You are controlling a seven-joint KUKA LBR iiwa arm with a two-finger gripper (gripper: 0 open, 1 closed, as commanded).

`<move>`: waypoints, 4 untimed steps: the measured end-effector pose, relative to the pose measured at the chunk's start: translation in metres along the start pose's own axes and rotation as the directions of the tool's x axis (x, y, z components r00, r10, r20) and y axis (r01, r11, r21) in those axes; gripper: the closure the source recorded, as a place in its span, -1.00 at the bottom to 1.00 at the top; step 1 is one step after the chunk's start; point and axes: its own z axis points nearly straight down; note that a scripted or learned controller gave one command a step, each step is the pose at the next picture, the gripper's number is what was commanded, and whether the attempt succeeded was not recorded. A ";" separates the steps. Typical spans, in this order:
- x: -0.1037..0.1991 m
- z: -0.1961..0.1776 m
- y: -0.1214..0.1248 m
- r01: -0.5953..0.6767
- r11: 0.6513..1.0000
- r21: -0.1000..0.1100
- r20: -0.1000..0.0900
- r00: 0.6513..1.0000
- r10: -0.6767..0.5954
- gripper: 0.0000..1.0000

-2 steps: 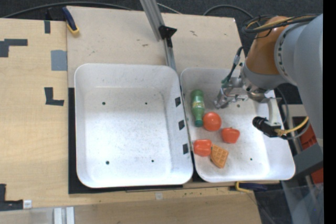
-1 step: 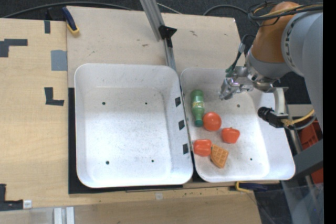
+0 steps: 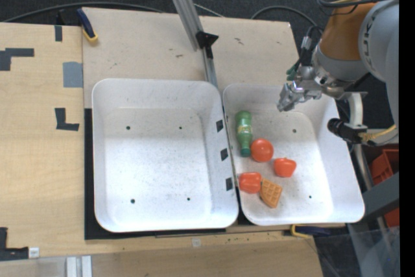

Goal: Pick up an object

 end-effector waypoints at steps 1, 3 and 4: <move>0.000 -0.053 0.001 -0.001 1.000 0.000 0.000 1.000 0.001 1.00; 0.110 -0.047 -0.015 0.006 1.000 0.007 -0.003 1.000 -0.006 1.00; 0.164 -0.032 -0.023 0.005 1.000 0.008 -0.002 1.000 -0.004 1.00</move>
